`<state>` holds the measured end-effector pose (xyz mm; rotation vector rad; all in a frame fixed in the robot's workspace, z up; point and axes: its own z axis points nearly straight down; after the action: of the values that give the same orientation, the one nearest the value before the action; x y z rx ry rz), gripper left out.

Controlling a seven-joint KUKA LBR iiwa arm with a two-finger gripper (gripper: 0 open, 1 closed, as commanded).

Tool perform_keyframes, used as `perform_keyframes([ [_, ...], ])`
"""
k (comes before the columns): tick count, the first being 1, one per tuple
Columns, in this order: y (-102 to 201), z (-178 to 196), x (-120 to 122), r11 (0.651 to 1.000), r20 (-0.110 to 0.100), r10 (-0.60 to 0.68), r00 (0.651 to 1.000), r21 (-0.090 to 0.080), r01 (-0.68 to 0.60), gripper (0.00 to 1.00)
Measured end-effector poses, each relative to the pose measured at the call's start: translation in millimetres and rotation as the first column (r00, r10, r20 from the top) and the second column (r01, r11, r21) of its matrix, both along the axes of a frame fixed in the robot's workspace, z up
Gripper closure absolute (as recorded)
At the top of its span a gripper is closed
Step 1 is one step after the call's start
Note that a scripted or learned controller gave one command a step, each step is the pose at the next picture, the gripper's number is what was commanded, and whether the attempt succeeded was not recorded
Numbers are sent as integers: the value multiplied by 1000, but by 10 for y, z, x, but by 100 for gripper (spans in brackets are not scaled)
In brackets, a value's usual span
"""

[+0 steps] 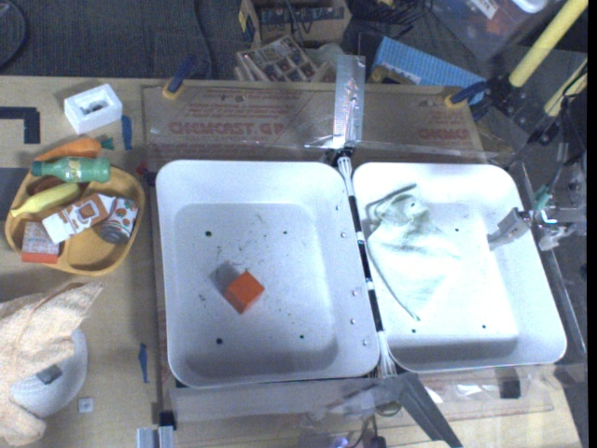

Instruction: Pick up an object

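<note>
**Orange block lying in the left bin**

The orange block (245, 291) is sitting on the floor of the left bin (187, 189), slightly left of its middle, with a small grey piece (225, 274) touching its upper-left side. A clear plastic sheet (410, 241) is lying crumpled in the right bin (532, 339). The tool (519, 224) is hanging over that bin's right rim, well apart from the block; its grip cannot be told.

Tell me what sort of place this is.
Probably a robotics lab test bench. Two shallow white bins sit side by side on a wooden bench, one holding an orange block. Loose cables and equipment crowd the floor behind.
</note>
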<state>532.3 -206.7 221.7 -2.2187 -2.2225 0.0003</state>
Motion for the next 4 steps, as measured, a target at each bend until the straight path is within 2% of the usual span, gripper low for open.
perform_keyframes([
  [1, -12, 106, 7, 1000, 4, -1, 1000, -2, 1, 100],
  [2, -13, 105, 6, 1000, 3, -1, 1000, -2, 1, 0],
  [3, 817, -1201, 347, 983, 0, -182, 983, 0, 182, 0],
  [4, 741, -1320, 1348, 999, 7, 52, 999, -3, -52, 0],
])
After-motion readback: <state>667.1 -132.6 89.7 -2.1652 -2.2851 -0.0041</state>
